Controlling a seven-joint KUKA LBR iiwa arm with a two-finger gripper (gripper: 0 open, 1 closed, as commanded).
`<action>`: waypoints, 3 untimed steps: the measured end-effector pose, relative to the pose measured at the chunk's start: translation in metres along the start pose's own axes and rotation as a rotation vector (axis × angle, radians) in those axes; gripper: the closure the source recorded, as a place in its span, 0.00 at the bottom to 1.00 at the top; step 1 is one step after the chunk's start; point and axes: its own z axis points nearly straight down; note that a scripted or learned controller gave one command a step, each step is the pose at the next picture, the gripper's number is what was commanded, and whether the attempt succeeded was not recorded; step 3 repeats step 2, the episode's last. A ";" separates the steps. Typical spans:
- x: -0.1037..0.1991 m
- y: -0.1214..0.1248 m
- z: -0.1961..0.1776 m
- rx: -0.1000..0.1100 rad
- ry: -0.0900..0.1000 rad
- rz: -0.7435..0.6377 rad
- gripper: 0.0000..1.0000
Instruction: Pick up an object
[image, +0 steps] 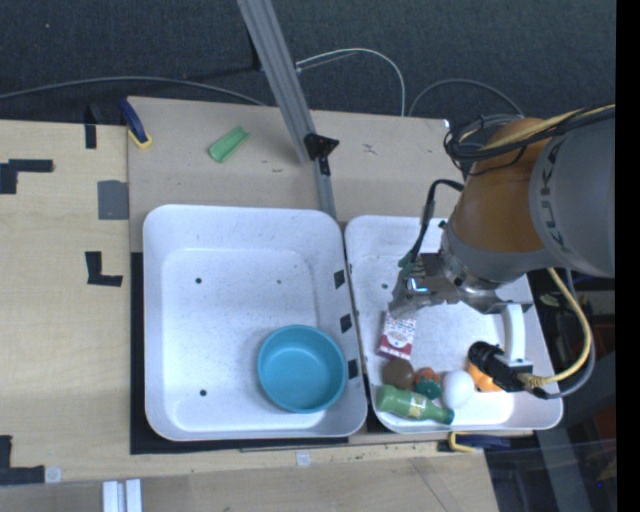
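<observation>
Left bin (170, 300): it is sitting on the bench and holding a blue bowl (300, 368) near its front right corner, open side up.

Right bin (365, 245): a small cluster of things is lying along its front edge.

Red packet (397, 336): a flat red and white packet is lying just behind the cluster, directly below the gripper, and it is the nearest candidate for the pick.

Cluster: a green bottle (412, 404) is lying on its side at the front wall, with a brown round piece (398, 373) just behind it, a small orange and green item (428, 381) beside that, and a white ball (457, 389) to their right.

Gripper (410, 288): it is hanging low over the middle of the right bin, pointing down at the top edge of the red packet. The fingertips are blurring into the packet's edge, so I cannot tell how wide they are standing, nor whether they are touching it.

Arm (520, 200): its grey body and orange band are covering the right part of that bin.

Progress: nothing is looking lifted; every item appears to be resting on the bin floor. The closing on an object and the raising are both left to do.
</observation>
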 end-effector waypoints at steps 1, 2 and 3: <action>0.050 0.001 -0.011 0.001 0.000 -0.001 1.00; 0.115 -0.003 -0.009 0.002 0.000 -0.002 1.00; 0.115 -0.003 -0.009 0.002 0.000 -0.002 1.00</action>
